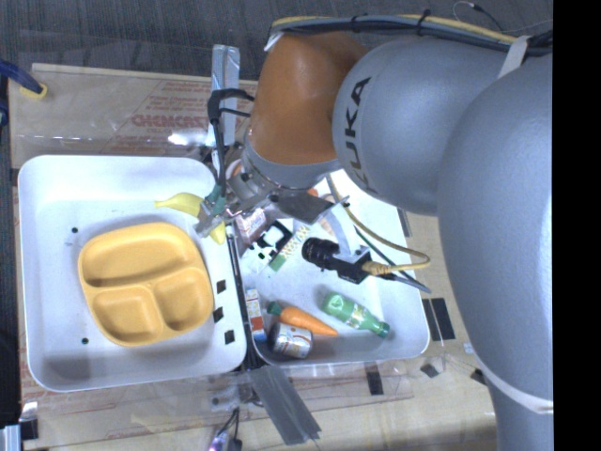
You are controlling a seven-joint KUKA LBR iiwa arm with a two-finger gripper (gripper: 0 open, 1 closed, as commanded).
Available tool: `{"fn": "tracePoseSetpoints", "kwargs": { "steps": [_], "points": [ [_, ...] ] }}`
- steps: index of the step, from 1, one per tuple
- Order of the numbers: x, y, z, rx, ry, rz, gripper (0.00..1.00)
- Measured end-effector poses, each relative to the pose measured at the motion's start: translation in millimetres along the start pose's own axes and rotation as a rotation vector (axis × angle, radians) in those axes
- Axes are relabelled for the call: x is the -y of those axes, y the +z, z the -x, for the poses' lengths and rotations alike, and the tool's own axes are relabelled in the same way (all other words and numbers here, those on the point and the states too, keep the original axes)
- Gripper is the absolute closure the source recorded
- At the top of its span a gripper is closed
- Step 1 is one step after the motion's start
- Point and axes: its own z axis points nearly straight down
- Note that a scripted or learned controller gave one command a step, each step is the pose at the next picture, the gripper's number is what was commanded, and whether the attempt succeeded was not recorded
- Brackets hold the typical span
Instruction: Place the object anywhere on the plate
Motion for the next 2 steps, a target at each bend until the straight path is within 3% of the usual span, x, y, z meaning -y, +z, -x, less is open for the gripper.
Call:
{"fn": "tracePoseSetpoints", "kwargs": {
  "steps": [1,2],
  "points": [
    [1.7,0.0,-9.5,0.0,-0.156,0.001,1.0],
    [1.8,-0.1,-9.3,0.001,-0.156,0.001,0.0]
  ]
}}
